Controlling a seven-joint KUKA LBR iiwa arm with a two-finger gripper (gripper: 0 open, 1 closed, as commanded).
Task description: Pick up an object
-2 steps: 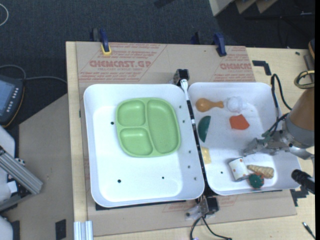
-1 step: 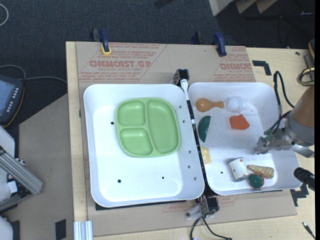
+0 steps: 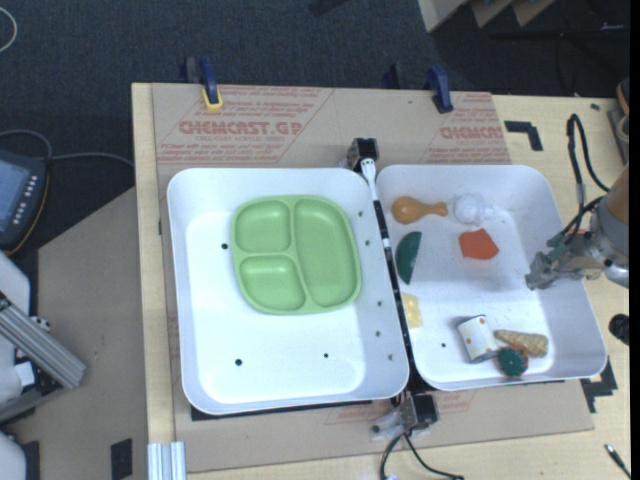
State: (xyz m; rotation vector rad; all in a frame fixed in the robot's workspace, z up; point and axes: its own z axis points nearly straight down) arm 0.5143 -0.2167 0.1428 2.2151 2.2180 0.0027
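The right bin [image 3: 530,193] holds several small objects. An orange drumstick-shaped toy [image 3: 417,208] and a white lumpy piece [image 3: 469,208] lie at the back. A red-orange block [image 3: 478,245] sits in the middle, and a dark green piece [image 3: 407,255] lies by the left wall. A small yellow piece [image 3: 411,311] rests near the divider. At the front are a white and brown cylinder [image 3: 473,336], a tan cone-like piece [image 3: 523,342] and a teal ball [image 3: 512,363]. My gripper [image 3: 546,268] hangs over the bin's right side, to the right of the red-orange block and apart from every object.
The left bin [image 3: 200,348] carries a light green divided plate [image 3: 297,254]. Both bins sit on a brown board [image 3: 260,123] held by blue clamps at the back. Cables [image 3: 578,158] run by the arm at the right.
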